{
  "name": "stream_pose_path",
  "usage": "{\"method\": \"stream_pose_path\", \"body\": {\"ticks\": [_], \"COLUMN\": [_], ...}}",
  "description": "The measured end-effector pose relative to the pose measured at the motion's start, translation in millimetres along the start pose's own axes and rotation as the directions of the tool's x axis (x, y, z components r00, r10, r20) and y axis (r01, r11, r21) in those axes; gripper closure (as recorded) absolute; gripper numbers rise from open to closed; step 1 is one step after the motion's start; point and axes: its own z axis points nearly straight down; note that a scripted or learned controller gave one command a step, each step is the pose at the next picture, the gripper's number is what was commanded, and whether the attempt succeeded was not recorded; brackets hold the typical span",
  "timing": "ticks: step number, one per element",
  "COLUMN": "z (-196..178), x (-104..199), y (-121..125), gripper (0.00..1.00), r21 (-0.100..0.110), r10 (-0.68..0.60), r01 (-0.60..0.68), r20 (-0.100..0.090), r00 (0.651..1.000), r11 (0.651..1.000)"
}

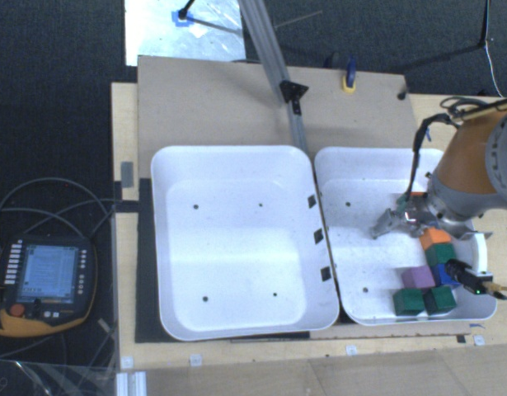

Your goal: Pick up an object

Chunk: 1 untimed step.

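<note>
Objects: a small cluster of coloured blocks lies in the lower right corner of the right bin (352, 172). I can pick out an orange block (435, 238), a purple block (417, 277), a blue block (445, 272) and two dark green blocks (409, 302) along the front wall, all close together or touching.

Left bin: the left bin (166, 221) sits just beside the right one on the tabletop (212, 97); I see only its white floor with a few small dark dots.

Arm: my arm reaches in from the right, its orange band above the wrist, bent down over the right bin.

Hand: the hand (395, 221) is low over the right bin's floor, just left of and slightly above the block cluster. Its fingers look spread apart, with only white floor between them. I see no block between them.

Done so far: as I judge it, the arm is over the correct bin and down at working height, but nothing is grasped or lifted.

Left to do: I judge that the whole pick remains, namely bringing the hand over one block, most likely the orange one nearest it, closing on it, and raising it clear.

Risk: the blocks are packed near the bin's corner, so I expect little room for the fingers.
</note>
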Motion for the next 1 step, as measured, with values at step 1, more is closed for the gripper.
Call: {"method": "stream_pose_path", "body": {"ticks": [1], "z": [-13.7], "x": [-0.5], "y": [1.7], "gripper": [1.00], "r21": [-0.006], "r10": [-0.002], "r01": [0.002], "r20": [0.001], "r00": [1.000], "r11": [1.000]}}
